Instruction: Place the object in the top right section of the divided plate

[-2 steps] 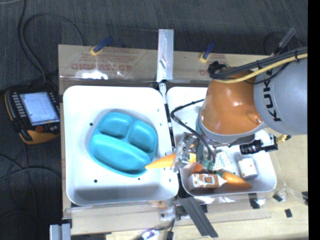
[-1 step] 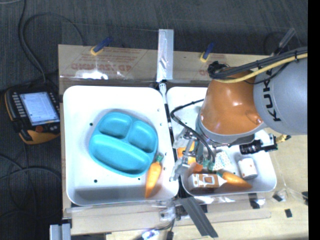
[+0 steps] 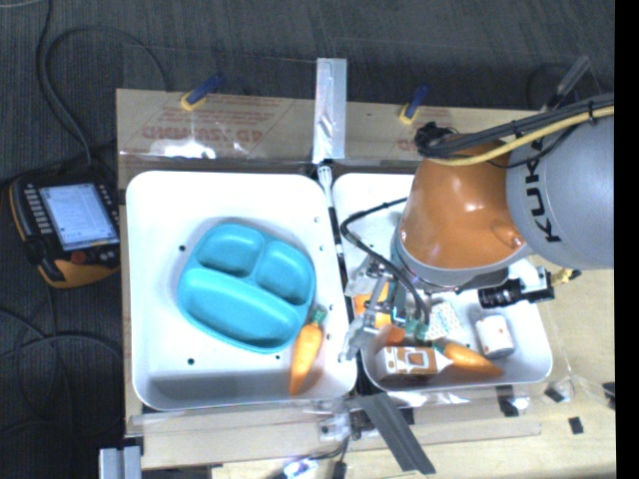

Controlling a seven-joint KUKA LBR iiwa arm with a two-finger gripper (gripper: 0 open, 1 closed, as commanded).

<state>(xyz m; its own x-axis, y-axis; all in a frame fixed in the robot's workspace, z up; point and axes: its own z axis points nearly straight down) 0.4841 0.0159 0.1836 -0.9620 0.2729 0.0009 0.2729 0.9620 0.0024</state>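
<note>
The left bin holds a blue divided plate with three sections, lying tilted near the bin's centre. A toy carrot rests in the same bin, just beside the plate's lower right rim, its green top pointing up toward the plate. The arm reaches over the right bin, its gripper low near the divider between bins; whether it is open or closed cannot be told. Beneath it lie a second carrot, a brown box and a small white object.
</note>
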